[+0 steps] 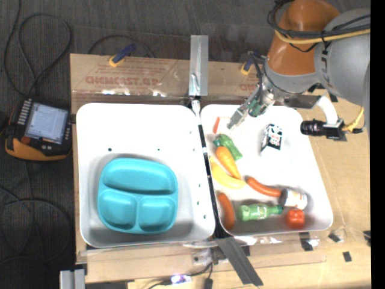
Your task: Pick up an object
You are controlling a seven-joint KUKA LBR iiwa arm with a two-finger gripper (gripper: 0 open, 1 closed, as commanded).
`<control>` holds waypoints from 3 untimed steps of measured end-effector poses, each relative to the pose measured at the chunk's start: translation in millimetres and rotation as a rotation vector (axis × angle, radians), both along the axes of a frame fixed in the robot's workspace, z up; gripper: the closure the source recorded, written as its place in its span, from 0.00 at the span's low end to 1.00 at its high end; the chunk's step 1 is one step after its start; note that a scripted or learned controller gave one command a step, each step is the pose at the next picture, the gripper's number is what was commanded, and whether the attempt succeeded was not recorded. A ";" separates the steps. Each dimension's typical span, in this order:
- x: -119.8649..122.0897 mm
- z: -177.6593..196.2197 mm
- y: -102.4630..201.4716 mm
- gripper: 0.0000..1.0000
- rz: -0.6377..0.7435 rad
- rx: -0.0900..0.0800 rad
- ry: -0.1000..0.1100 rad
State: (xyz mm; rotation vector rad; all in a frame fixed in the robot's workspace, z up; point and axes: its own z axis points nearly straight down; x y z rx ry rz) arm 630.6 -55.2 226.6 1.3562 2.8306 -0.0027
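Nearest the camera, the right bin (319,179) has a green bottle (260,211), a red tomato-ish thing (295,218), a carrot (227,159) and banana (224,176) jumbled together, hard to separate. The left bin (90,125) holds a blue tray (138,194). Further back the gripper (236,118) hovers, fingers spread, holding nothing. Cardboard (138,74) and dark carpet (48,17) lie behind.

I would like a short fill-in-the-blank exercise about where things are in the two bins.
1. The turquoise divided tray lies in the ____ bin.
2. The toy carrot lies in the ____ bin.
3. The green bottle is lying on its ____.
4. The gripper hangs over the ____ bin.

Missing words: left; right; side; right
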 end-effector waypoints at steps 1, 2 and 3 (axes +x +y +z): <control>-14.3 -16.0 8.9 1.00 0.456 0.003 0.000; -45.2 -5.2 -7.4 1.00 0.669 0.001 0.001; 19.7 -1.5 -37.3 1.00 0.939 0.001 -0.002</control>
